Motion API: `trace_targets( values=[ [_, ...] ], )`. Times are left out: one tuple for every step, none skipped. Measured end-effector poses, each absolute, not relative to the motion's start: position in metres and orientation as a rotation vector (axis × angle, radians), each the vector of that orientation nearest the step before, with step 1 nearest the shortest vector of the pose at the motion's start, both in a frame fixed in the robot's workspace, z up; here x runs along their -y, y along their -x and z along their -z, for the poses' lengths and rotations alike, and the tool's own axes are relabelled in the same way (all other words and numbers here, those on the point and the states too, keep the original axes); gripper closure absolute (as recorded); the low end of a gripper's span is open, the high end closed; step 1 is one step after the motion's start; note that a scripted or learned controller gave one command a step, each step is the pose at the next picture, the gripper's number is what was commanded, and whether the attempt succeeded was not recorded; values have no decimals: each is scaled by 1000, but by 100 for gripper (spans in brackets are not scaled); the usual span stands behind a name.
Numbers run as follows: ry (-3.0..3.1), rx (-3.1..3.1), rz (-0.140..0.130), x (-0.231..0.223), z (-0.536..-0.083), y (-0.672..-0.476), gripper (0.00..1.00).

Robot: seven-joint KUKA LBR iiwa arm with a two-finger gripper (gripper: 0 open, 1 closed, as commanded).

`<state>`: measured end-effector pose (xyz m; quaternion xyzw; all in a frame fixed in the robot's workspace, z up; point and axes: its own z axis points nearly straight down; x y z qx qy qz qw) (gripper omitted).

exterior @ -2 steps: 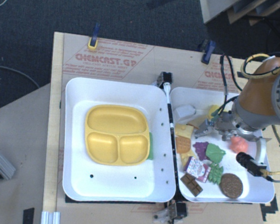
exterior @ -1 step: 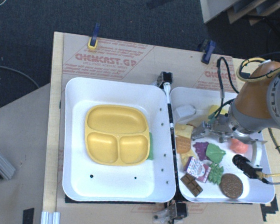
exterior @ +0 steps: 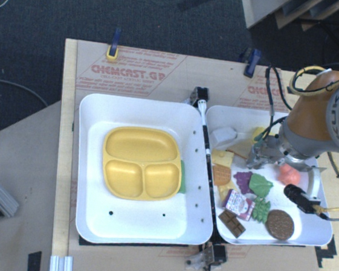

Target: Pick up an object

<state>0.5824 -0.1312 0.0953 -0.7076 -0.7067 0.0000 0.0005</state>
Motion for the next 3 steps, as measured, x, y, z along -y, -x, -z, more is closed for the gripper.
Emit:
trace_targets(
  values=[
    [2223, 2226, 3, 124, -155, -581, 100],
    [2223, 2227, 4, 119, -200, -586, 100],
    [2223, 2226, 4, 118, -226, -587, 100]
  ],
)
